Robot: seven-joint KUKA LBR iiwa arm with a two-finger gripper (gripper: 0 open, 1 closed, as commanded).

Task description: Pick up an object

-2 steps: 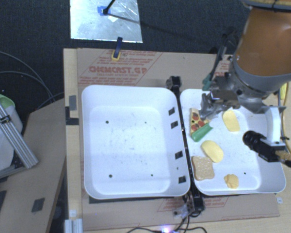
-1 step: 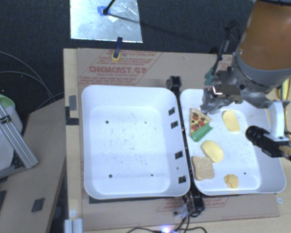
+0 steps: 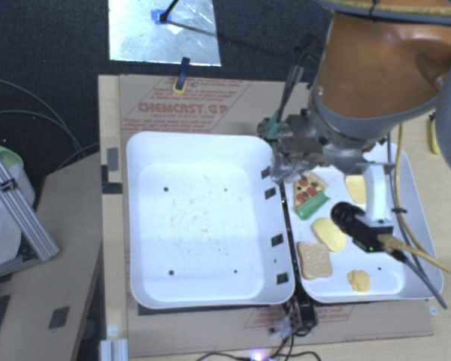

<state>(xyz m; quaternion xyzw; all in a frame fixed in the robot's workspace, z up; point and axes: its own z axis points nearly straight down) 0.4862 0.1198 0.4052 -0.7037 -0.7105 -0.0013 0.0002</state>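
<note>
The right bin (image 3: pixel 415 201) holds several toy foods. A pizza slice with red dots (image 3: pixel 310 187) lies on a green piece (image 3: pixel 313 206). Near them are a pale yellow piece (image 3: pixel 329 234), a tan bread slice (image 3: pixel 314 259), a small yellow lump (image 3: pixel 358 280) and another yellow piece (image 3: pixel 355 186). My gripper (image 3: pixel 286 160) hangs low over the bin's upper left corner, just left of the pizza slice. The large orange and grey wrist covers much of it and the back of the bin.
The left bin (image 3: pixel 135 224) sits beside the right one, with a dark divider with clips (image 3: pixel 280 224) between them. Both rest on a cardboard sheet (image 3: pixel 188 104). A metal frame (image 3: pixel 15 201) stands at the far left.
</note>
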